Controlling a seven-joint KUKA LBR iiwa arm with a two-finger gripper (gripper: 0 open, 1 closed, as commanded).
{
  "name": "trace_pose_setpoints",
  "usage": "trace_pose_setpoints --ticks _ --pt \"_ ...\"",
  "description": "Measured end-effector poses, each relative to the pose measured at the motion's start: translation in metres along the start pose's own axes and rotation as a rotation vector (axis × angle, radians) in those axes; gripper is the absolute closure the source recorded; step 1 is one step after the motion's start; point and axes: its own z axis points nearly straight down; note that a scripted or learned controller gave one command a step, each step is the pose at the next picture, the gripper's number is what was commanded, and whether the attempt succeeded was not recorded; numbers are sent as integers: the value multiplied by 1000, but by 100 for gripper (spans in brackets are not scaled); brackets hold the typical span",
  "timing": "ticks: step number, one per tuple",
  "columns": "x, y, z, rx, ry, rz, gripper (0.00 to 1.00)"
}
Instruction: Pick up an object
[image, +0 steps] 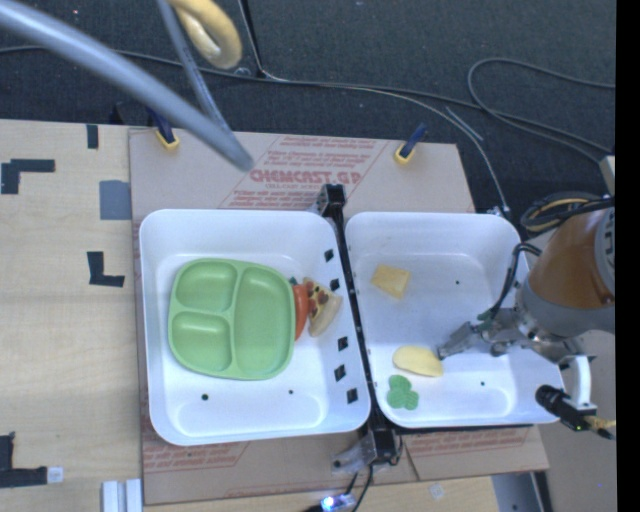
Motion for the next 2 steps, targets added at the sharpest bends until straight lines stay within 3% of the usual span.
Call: trace_pose_setpoints --ticks 1,2 --pt "0 1 -2 -1 1 0 0" --pt "-1 2 -13 -4 -3 1 100"
